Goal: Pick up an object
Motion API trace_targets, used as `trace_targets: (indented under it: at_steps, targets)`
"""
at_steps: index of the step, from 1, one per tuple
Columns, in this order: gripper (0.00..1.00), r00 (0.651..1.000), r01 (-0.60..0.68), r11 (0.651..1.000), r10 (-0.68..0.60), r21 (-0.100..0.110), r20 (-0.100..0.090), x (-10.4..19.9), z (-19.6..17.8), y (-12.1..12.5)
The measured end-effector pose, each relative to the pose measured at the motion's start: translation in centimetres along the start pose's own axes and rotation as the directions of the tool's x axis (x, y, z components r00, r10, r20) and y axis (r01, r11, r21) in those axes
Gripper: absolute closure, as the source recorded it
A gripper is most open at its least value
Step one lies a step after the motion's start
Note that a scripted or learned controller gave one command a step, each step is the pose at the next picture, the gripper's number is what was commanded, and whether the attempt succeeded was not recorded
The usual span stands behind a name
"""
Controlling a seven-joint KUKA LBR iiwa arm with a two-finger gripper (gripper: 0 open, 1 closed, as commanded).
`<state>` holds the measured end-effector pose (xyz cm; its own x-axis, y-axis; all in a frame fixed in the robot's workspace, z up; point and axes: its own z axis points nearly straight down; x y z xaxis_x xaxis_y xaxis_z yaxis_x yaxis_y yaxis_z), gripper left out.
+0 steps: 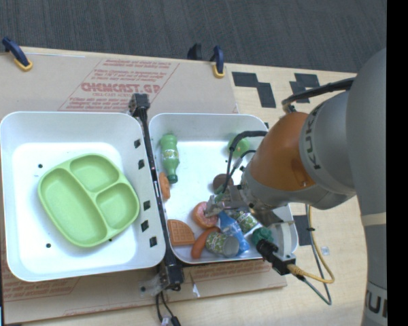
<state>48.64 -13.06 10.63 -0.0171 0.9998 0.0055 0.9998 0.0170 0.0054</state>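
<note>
Reaching in from the right, the grey arm (340, 148) with its orange band is hanging over the right bin (204, 124), its gripper (224, 202) sitting low among the clutter at the bin's near end; whether it is open or closed cannot be told. The left bin (27, 134) is holding a green divided plate (88, 199). Lying in the right bin are a green bottle (168, 156) near the divider, a waffle (181, 233), a pink donut (205, 214) and a blue packet (232, 231) beside the gripper.
</note>
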Motion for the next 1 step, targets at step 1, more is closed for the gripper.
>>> trace_targets:
  at_steps: [1]
  targets:
    - [1.00,1.000,-0.013,1.000,0.013,0.004,0.007,-3.23,-10.42,-0.89]
